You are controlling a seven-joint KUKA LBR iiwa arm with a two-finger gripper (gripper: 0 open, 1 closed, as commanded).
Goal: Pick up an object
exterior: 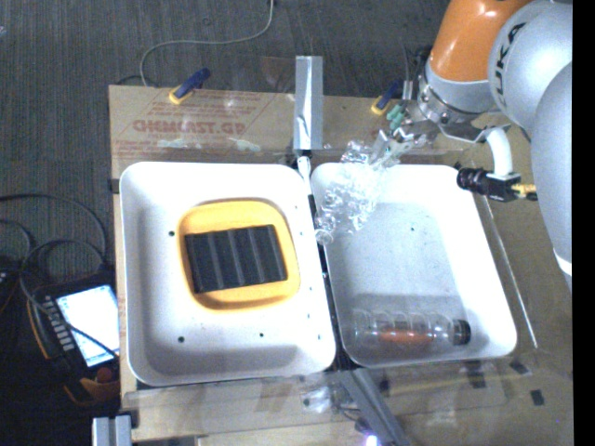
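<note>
A crumpled piece of clear plastic [346, 193] is seen hanging at the far left corner of the right bin [493, 277], its upper end caught between the fingers of the gripper [395, 147], which are closed on it. The plastic trails down from the gripper toward the right bin's left wall, and its lower end appears to be touching or just above that wall, though the glare on the clear film makes this hard to judge. A clear bottle [409, 331] is left lying on its side along the right bin's near wall, well apart from the gripper. To the left of the right bin, a yellow tray with a dark ribbed insert [240, 254] is seen resting in the left bin [149, 203].

The lift is judged to be under way and best done slowly and straight up, so that the thin hold on the film's edge is not shaken loose. The trailing end should be kept clear of the wall between the bins, where it could be snagged and pulled from the fingers.
</note>
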